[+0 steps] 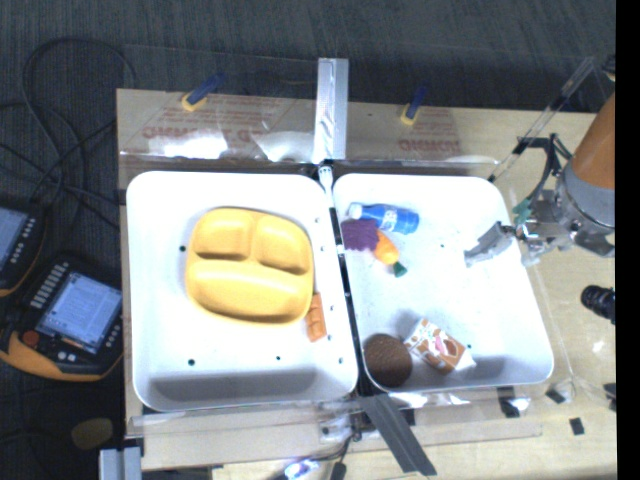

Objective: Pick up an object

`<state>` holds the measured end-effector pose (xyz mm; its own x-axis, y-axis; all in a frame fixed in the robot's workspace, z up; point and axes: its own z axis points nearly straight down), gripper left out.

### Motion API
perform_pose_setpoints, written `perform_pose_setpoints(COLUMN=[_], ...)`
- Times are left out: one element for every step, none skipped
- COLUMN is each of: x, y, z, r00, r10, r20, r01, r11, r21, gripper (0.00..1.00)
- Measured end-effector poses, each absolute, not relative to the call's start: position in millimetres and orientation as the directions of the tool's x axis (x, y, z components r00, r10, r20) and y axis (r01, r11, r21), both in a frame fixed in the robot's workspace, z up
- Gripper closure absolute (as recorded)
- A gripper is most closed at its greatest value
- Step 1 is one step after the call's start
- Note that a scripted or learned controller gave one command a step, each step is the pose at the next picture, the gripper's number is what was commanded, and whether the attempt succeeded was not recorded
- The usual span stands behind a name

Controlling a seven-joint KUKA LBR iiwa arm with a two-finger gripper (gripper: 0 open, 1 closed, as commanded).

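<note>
Claw sits over the right bin's right edge; can't tell its state, nothing visibly in it. Right bin: blue bottle with white label, text unreadable, purple piece, carrot, brown ball, small carton with red print, illegible. Left bin: yellow divided tray, orange piece beside it. Red lettering on plastic sheet at the counter's far edge, unreadable.

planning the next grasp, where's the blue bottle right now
The blue bottle lies in the right bin, near its top-left corner, just above the purple toy.
</note>
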<state>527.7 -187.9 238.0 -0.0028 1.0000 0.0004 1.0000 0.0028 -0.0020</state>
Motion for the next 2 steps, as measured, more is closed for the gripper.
perform_pose_setpoints(x=[483.4, 483.6], y=[-152.2, -96.5], z=[148.0, 113.5], r00=[-0.029, -0.052], r10=[1.0, 0.999], r20=[0.002, 0.002], r01=[1.0, 0.999], r11=[0.029, 0.052], r21=[-0.004, -0.003], gripper=[0.0, 0.0])
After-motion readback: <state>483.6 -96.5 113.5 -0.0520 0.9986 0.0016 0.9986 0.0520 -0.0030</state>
